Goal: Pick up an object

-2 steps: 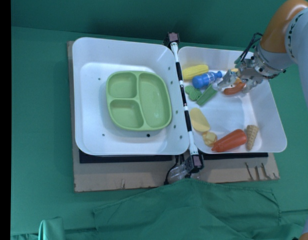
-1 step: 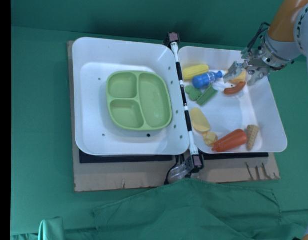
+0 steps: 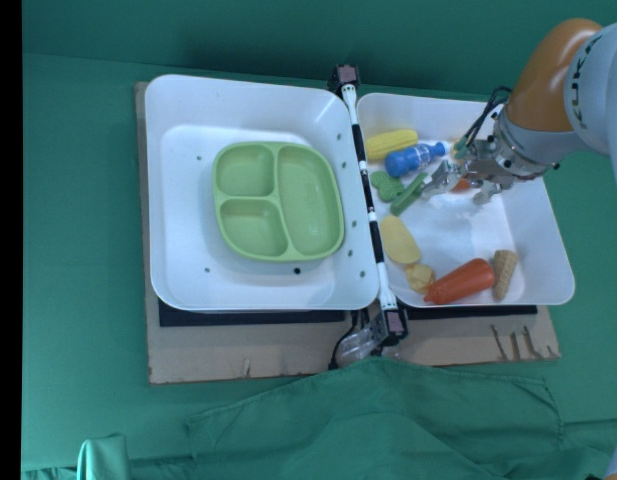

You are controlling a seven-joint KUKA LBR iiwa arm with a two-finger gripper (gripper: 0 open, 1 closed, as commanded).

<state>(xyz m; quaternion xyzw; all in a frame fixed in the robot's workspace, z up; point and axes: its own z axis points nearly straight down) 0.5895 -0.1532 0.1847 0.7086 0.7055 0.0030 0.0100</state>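
Note:
The right bin point(image 3: 548, 258) holds several toy foods. A yellow corn cob point(image 3: 391, 144) and a blue bottle point(image 3: 413, 156) lie at its far left. Below them are a green piece point(image 3: 385, 184) and a slim green pod point(image 3: 409, 194). A pale yellow piece point(image 3: 398, 239), a small yellow lump point(image 3: 420, 276), an orange carrot point(image 3: 460, 281) and a tan ridged piece point(image 3: 504, 272) lie near the front. My gripper point(image 3: 456, 176) hangs low over the bin's far middle, just right of the bottle and pod. A small orange object point(image 3: 461, 185) shows beside it.
The left bin point(image 3: 188, 258) carries a light green divided plate point(image 3: 278, 200). A rail with black clamps point(image 3: 368, 198) separates the bins. Green cloth point(image 3: 408, 418) bunches up in front of the bench. The grey arm with its orange band point(image 3: 553, 68) enters from the upper right.

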